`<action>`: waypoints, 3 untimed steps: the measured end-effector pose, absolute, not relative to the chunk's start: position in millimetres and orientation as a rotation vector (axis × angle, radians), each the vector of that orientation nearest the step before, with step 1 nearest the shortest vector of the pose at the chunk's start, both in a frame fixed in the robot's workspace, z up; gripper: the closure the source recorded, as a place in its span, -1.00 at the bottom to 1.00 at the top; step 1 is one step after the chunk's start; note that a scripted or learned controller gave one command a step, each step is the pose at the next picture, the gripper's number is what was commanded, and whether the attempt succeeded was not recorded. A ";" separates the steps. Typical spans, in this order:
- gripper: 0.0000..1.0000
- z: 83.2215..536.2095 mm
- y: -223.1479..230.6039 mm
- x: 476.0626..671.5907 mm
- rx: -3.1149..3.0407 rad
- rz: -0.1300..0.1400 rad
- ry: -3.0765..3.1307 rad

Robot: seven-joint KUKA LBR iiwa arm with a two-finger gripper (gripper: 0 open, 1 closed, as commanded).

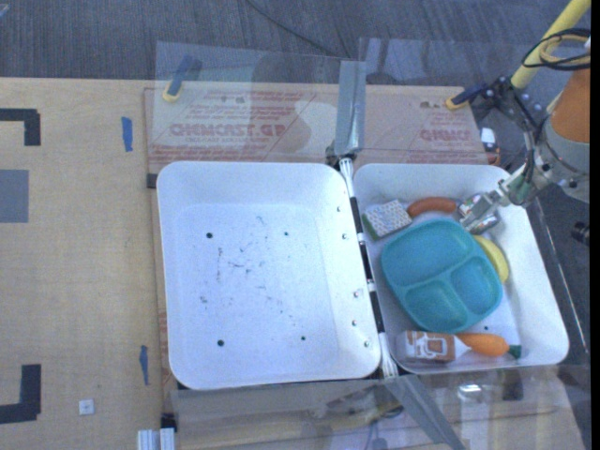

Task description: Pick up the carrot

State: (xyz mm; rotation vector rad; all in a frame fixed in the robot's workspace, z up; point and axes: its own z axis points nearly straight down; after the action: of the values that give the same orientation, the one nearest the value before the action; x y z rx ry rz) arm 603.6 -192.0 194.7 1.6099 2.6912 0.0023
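The carrot (484, 344) is orange with a small green tip. It lies near the front edge of the right bin (548, 307), just in front of a teal divided plate (441, 277). My gripper (479, 215) hangs over the back of that bin, above the plate's far rim and well behind the carrot. I see nothing held in it.
The right bin also holds a small brown and white carton (429, 347) left of the carrot, a yellow banana (497, 257), a reddish sausage (430, 205) and a checkered block (387, 218). The left bin (258, 270) lies alongside. Cables (525, 111) run behind the arm.
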 end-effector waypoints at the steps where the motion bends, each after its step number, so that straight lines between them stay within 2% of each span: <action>1: -1.00 177.0 -156.6 541.5 1.243 0.002 2.885; 2: -1.00 132.7 -138.6 572.1 1.260 0.002 2.877; 3: -1.00 93.1 -117.0 631.0 1.770 0.008 2.577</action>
State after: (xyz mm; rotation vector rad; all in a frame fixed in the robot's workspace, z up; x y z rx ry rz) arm 631.0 -117.0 93.1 1.7702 2.5770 0.0079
